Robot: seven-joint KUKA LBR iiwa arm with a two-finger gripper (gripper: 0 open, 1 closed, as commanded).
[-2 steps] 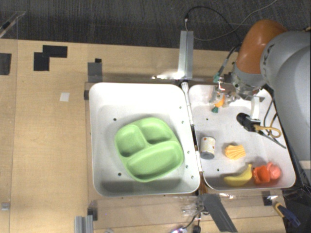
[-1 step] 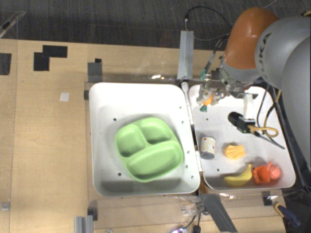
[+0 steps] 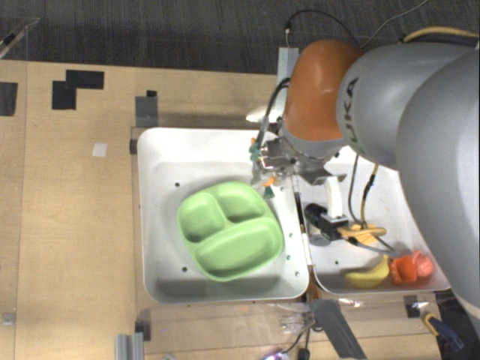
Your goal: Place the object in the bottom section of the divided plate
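A green divided plate (image 3: 229,231) lies in the left white bin (image 3: 161,201), with two small sections at its upper side and one large section at its lower side. All three sections look bare. My gripper (image 3: 265,177) hangs under the orange wrist band, just over the plate's upper right rim, near the wall between the bins. A tiny orange speck (image 3: 268,192) shows right below it; what it is cannot be made out. A yellow banana (image 3: 369,274) and a red-orange fruit (image 3: 411,268) lie in the right bin (image 3: 337,265).
The big grey arm covers most of the right bin's upper and right side. The divider wall between the bins (image 3: 300,238) runs just right of the plate. Bare bin floor lies left of and above the plate.
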